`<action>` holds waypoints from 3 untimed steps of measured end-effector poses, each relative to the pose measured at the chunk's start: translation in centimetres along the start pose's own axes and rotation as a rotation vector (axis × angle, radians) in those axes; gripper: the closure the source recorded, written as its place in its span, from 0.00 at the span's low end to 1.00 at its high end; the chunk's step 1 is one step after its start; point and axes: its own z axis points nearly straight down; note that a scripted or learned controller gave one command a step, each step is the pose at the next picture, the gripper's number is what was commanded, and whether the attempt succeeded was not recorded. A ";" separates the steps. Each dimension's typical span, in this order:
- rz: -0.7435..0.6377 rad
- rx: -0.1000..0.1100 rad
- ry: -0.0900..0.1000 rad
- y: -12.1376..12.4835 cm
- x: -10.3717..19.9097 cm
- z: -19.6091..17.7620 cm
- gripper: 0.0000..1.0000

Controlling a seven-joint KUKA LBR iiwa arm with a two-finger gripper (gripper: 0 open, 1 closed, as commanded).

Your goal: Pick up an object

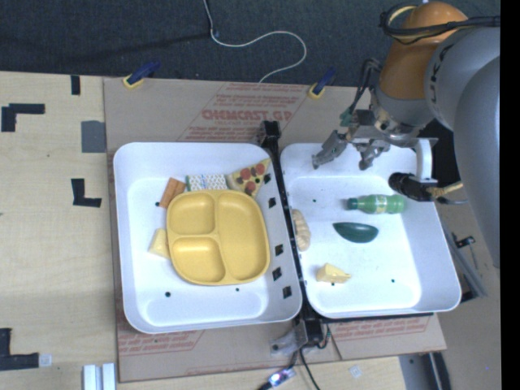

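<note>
My gripper (348,157) hangs open over the back edge of the right bin (422,287), its two fingers spread and nothing between them. In that bin lie a green bottle (376,205) on its side, a dark green oval piece (357,231) just in front of it, and a small pale yellow wedge (332,274) nearer the front. A beige lumpy object (301,229) rests against the bin's left wall. All of them sit below and in front of the gripper, apart from it.
The left bin (138,299) holds a yellow divided plate (218,236) with several small items along its back and left sides, among them an orange stick (171,191). A black divider (279,210) runs between the bins. A white cable (260,43) lies behind the bench.
</note>
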 end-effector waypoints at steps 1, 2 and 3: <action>-0.003 -0.015 -0.001 0.3 0.0 -1.0 0.00; -0.002 -0.011 -0.003 -0.3 -0.5 3.8 0.00; -0.003 -0.011 -0.003 -0.3 0.1 8.4 0.00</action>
